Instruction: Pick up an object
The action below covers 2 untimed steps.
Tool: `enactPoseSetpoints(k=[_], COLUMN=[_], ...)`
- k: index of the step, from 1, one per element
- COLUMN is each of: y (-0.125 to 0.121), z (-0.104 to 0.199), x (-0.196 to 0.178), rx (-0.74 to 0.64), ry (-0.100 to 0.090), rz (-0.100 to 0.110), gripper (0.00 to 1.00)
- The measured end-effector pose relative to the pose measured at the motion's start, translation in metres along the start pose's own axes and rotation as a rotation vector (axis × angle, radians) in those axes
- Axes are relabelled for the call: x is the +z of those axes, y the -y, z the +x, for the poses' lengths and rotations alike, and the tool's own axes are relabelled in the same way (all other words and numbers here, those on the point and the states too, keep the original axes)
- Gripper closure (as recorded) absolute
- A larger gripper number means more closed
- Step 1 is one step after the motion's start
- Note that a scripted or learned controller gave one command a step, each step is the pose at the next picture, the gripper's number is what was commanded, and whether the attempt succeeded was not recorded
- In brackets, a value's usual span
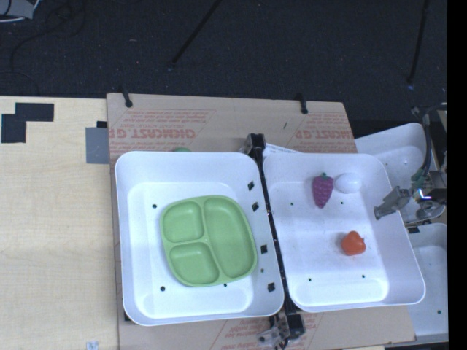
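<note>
Grey gripper (408,204) at right bin (398,286) rim; open/closed can't tell, nothing visibly held.

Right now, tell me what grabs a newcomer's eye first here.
The green divided plate stands out, lying in the left bin. In the right bin sit a purple fruit beside a white egg-like thing, and an orange-red fruit nearer the front.

Two white bins: left bin (139,188), right bin (379,283). In the left one, a light green divided plate (208,240). In the right one, a purple fruit toy (322,189) with small green top, a white egg-like object (347,183), an orange-red toy (353,243). Beneath, brown cardboard (226,122) with red printed letters. Pale wooden bench (51,224), black and grey squares.
</note>
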<state>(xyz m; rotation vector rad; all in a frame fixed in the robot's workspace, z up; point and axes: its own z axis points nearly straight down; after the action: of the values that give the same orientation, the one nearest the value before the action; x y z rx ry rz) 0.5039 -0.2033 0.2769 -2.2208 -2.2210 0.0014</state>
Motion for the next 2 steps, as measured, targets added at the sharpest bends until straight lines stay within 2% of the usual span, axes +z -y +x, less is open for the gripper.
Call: enactPoseSetpoints(k=[2], y=[-0.007], z=[-0.008], x=[0.121], rx=[0.0], ry=[-0.003], rz=[0.007], gripper=[0.0])
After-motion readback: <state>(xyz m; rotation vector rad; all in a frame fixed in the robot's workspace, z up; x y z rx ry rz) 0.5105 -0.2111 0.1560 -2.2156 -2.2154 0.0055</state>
